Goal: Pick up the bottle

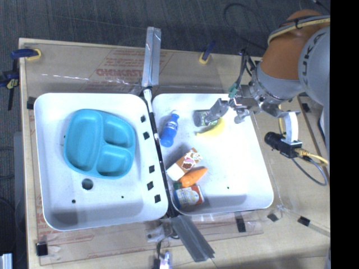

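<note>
Blue bottle (pixel 169 129), turquoise tray (pixel 100 143), orange carrot (pixel 194 176), yellow banana (pixel 213 128), white bins (pixel 50 206).

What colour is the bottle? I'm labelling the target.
Blue, with a lighter cap; the bottle shows in the camera view, in the right bin.

A tan wooden bench (pixel 84 66) stands on dark grey carpet (pixel 84 10), evenly lit
</note>
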Motion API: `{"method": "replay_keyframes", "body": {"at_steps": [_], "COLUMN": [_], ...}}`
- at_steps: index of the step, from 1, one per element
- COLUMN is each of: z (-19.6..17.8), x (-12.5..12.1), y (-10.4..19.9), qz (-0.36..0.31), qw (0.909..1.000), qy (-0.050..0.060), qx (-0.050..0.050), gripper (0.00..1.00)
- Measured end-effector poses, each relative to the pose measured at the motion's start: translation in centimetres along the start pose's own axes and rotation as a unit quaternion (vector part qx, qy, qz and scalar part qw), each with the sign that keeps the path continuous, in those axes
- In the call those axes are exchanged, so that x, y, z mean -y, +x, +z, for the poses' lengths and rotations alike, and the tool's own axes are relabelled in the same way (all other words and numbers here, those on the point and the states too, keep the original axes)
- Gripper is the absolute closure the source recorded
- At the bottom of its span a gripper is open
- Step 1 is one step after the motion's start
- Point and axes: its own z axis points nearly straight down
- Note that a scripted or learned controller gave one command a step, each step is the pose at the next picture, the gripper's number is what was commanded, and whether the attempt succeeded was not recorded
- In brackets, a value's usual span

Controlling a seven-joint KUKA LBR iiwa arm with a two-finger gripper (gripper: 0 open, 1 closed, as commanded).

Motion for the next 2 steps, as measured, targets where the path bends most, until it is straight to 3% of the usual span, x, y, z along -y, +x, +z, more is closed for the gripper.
{"method": "replay_keyframes", "body": {"at_steps": [1, 2], "z": [16.0, 16.5], "x": [-2.7, -7.4], "y": [1.2, 5.5], "qz": [-0.126, -0.092], "qw": [0.992, 0.9957], "qy": [-0.005, 0.004], "qx": [0.003, 0.001], "gripper": [0.0, 0.0]}}
